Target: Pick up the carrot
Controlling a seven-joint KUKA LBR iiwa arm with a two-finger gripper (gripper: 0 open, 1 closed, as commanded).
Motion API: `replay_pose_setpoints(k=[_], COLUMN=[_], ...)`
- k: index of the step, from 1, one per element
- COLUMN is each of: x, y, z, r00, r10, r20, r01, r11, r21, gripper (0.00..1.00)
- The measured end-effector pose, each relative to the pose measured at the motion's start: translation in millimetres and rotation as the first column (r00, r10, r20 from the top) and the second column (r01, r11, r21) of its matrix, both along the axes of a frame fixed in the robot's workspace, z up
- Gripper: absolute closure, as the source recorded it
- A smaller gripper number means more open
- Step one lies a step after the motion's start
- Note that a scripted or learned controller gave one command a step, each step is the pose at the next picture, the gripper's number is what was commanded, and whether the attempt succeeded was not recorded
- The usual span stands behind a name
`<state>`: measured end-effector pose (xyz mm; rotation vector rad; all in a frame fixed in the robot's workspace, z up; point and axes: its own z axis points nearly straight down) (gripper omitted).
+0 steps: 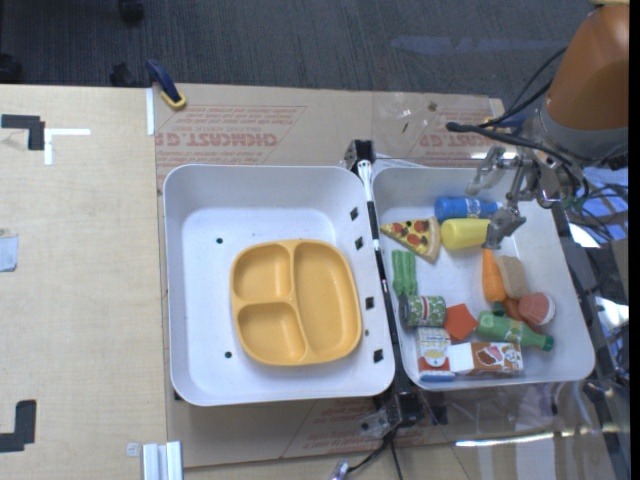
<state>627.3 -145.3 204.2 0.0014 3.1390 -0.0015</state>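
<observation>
camera view: the carrot (493,276) lies in the right bin (575,363), crowded by a yellow lemon (464,233), beige block (513,275) and green bottle (512,330). the hand (503,220) hovers just above it, spread, gripping nothing.

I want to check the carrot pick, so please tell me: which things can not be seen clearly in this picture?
- Gripper: camera view; small and blurred, so what it touches is unclear.
- Carrot: camera view; its top end meets the gripper, so contact cannot be judged.
- Arm: camera view; cut off by the right and top edges.
- Small box in the right bin: camera view; label too small to read.
</observation>
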Motion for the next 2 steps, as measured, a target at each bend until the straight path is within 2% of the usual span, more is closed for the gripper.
replay_pose_setpoints(k=[1,2], x=[-26,-69], y=[-19,-56], z=[-85,-109], r00=[0.998,0.996], r10=[0.046,0.09], r20=[0.035,0.007], r01=[-0.046,-0.09], r11=[0.999,0.996], r21=[-0.008,-0.002], gripper=[0.0,0.0])
